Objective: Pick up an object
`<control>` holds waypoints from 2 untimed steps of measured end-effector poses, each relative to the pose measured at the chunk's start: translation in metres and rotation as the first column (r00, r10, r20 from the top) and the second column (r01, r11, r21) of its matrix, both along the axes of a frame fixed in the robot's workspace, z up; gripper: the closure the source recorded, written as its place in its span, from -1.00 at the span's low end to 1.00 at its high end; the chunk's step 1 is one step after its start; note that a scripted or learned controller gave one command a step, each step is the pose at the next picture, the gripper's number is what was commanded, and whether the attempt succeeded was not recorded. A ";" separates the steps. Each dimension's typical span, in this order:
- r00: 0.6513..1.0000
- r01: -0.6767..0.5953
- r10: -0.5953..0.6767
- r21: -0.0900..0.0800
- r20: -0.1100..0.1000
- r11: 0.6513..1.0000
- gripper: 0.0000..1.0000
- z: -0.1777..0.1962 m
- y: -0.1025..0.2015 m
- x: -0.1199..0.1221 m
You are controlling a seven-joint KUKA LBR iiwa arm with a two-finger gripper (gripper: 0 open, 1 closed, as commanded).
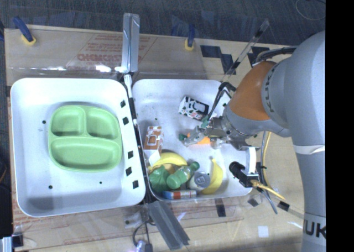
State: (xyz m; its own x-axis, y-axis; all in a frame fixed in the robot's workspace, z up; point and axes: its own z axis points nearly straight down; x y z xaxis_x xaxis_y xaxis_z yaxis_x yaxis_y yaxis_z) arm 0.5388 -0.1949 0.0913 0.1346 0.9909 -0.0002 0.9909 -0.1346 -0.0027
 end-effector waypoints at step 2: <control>1.000 0.004 -0.004 0.000 0.001 1.000 1.00 0.120 0.039 0.053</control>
